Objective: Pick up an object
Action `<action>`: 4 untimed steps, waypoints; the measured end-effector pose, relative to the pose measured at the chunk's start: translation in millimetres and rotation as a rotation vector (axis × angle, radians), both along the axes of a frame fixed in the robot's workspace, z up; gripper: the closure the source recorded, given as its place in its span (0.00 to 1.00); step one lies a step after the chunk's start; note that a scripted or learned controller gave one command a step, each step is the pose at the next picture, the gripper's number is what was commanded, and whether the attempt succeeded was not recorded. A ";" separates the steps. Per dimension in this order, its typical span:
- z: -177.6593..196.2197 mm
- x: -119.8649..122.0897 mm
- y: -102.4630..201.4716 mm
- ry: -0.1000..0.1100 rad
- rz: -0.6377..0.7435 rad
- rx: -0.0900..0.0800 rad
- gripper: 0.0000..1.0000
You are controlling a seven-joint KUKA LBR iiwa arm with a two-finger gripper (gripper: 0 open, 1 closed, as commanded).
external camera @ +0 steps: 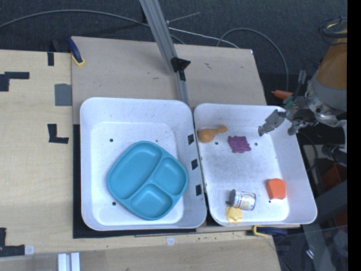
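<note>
Left bin (90, 151): a blue divided plate (148, 179) lies flat, too broad for an easy pinch; right bin (299, 168): a tan drumstick-shaped toy (211, 133) and a purple lump (239, 144) near the far wall, a small can (243, 200) touching a yellow piece (233, 214) at the near wall, an orange block (276, 189) beside them; gripper (280, 123) over the far right rim, released, grasping nothing. Risks, as I judge: a descent here strikes the rim; the can may roll; wall-hugging items may block a finger.
</note>
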State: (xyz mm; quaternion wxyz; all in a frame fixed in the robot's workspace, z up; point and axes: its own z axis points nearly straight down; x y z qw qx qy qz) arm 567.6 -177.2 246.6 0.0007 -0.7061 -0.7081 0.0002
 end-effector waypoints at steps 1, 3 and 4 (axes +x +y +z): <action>0.0 0.0 0.0 0.000 0.000 0.000 0.00; -93.5 -5.2 -7.9 0.004 -0.001 -0.001 0.00; -156.3 -4.2 -12.0 0.006 -0.002 0.000 0.00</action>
